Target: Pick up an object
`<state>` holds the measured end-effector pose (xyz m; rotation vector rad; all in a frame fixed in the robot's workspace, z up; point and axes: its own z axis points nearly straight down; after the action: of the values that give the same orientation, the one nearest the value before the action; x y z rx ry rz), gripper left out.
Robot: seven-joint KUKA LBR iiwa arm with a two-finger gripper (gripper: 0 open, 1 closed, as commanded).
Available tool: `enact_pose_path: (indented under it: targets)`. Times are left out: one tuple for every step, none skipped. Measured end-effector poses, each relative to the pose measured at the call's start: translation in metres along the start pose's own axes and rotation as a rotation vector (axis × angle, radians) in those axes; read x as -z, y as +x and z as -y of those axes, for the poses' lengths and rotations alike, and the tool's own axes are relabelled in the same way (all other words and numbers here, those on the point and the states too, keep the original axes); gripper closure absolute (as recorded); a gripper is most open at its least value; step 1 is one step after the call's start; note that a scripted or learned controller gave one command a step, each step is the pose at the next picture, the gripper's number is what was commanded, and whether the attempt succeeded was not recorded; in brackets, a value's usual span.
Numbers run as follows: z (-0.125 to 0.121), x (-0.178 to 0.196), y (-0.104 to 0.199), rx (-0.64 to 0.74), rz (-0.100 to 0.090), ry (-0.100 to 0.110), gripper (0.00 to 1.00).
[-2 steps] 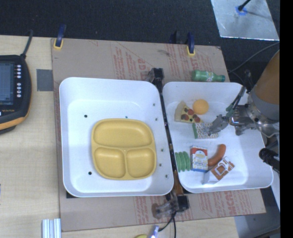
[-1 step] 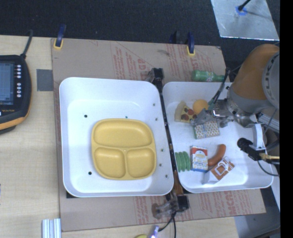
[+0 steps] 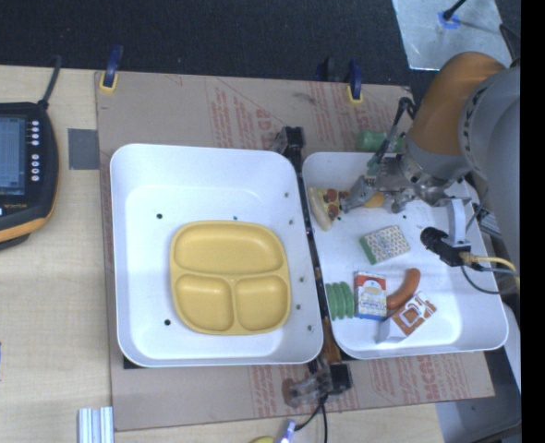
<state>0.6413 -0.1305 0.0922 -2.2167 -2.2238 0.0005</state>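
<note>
Arm: the grey KUKA with its orange band point(image 3: 453, 86) comes in from the right and leans over the back of the right bin.

Claw: the claw point(image 3: 363, 192) sits low over the back-left part of the right bin, right next to the pizza slice. Honestly can't tell how far it's spread or whether it has hold of anything, it's just a dark tangle from this angle.

Right bin: the white right bin point(image 3: 480, 335) has all the loose stuff in it.

Pizza slice: a toy pizza slice point(image 3: 325, 205) lies at the bin's left wall, close to the back, just beside the claw.

Patterned card: a small greenish checkered packet point(image 3: 384, 244) lies mid-bin, a little in front of the claw.

Sausage: an orange-brown sausage point(image 3: 404, 288) lies at a slant toward the front, just right of the red box.

Red box: a little red and white carton point(image 3: 370, 295) sits between the green ridged piece and the sausage.

Green piece: a green ridged thing point(image 3: 338, 300) sits near the left wall at the front.

Snack pack: a small brown and white packet point(image 3: 415, 314) sits just below the sausage.

Left bin: the left bin point(image 3: 143, 183) holds a yellow divided tray point(image 3: 228, 276), lying flat in the middle.

Worktop: the worktop point(image 3: 32, 312) has a pendant controller point(image 3: 9, 173) on the far left, well apart from both bins.
</note>
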Motion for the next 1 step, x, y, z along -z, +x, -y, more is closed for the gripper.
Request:
enact_pose_path:
  targets:
    - [-0.0152,0.0978,-0.0563,-0.001,0.002,-0.002,0.00]
